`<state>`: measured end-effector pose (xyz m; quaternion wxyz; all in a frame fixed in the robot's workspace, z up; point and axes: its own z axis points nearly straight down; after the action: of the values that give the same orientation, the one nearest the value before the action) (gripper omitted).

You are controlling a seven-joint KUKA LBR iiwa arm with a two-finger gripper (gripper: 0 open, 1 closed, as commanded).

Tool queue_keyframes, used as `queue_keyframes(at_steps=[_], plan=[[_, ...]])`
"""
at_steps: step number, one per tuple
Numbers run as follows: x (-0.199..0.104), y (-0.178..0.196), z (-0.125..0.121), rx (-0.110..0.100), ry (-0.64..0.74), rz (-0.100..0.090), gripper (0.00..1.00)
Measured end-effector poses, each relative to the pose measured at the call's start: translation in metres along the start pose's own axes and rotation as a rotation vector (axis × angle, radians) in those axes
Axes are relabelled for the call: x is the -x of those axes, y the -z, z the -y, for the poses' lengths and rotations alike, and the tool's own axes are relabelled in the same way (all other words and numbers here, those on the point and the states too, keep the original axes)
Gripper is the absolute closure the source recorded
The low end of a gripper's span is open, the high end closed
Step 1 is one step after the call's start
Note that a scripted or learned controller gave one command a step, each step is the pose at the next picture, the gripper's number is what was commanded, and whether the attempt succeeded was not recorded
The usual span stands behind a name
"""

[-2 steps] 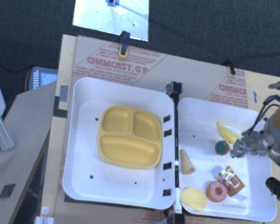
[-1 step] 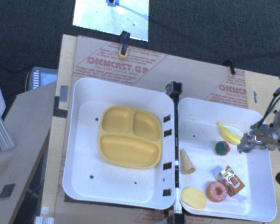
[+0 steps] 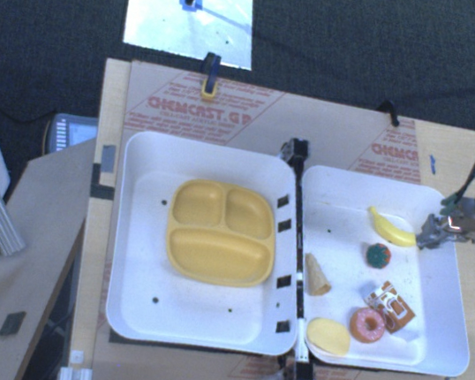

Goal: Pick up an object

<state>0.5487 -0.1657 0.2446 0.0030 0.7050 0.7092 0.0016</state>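
The right bin [image 3: 436, 288] holds a yellow banana [image 3: 391, 227], a small green and red ball [image 3: 377, 255], a tan cone [image 3: 317, 275], a pink donut [image 3: 367, 325], a brown and white block [image 3: 391, 306] and a yellow disc [image 3: 329, 336]. My gripper [image 3: 433, 232] hangs at the bin's far right rim, just right of the banana's tip. It is small and dark here, and nothing shows between its tips.
The left bin [image 3: 135, 213] carries a yellow divided plate [image 3: 218, 231]. A black divider strip [image 3: 291, 256] runs between the bins. Both bins rest on cardboard [image 3: 258, 116]. A yellow clamp [image 3: 210, 82] stands at the back edge.
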Motion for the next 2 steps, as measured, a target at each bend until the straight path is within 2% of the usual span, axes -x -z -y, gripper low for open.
queue_keyframes(at_steps=[1, 2], plan=[[-0.057, 0.005, -0.008, -0.003, 0.004, -0.004, 1.0], [-0.112, -0.01, -0.018, -0.005, 0.004, -0.004, 1.0]])
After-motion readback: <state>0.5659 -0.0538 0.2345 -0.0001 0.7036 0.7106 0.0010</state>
